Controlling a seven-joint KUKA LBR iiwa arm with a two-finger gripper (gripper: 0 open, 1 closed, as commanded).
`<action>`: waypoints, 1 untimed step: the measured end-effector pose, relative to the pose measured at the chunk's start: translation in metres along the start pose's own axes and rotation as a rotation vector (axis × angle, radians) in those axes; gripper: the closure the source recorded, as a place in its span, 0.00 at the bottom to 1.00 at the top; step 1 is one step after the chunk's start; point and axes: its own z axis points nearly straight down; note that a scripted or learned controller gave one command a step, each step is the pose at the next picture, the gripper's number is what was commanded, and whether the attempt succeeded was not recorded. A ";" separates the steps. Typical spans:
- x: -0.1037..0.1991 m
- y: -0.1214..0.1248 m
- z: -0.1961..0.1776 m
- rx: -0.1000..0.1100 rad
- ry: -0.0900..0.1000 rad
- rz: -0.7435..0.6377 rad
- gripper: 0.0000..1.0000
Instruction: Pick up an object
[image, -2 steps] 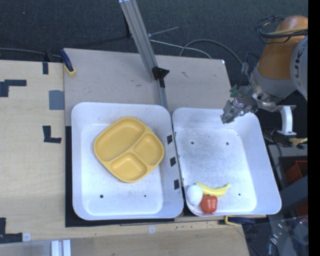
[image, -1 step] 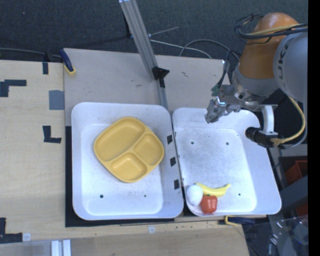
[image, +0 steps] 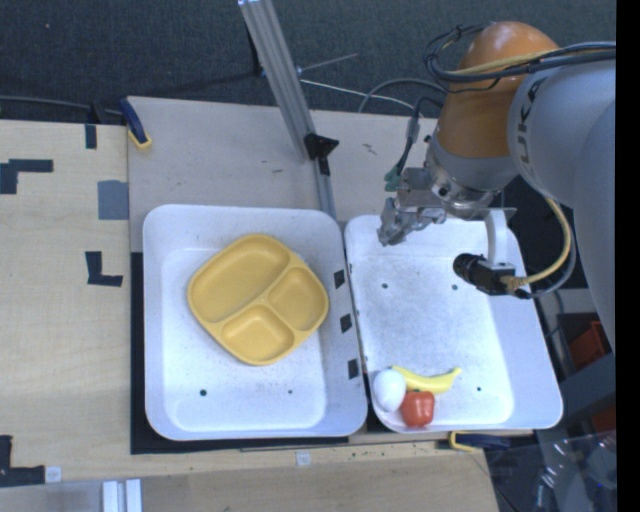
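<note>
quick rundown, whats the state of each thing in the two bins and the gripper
yellow divided plate: lying flat, right side up, in the left bin, compartments bare
banana: lying at the near edge of the right bin, beside the egg and the red item
white egg: resting in the near left corner
red item: resting against the egg
gripper: over the right bin's far left corner, holding nothing

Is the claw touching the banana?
Apart. The camera view shows the claw at the right bin's far edge, the banana near its front edge.
</note>
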 end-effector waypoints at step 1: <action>0.047 -0.008 -0.002 0.001 0.000 0.000 1.00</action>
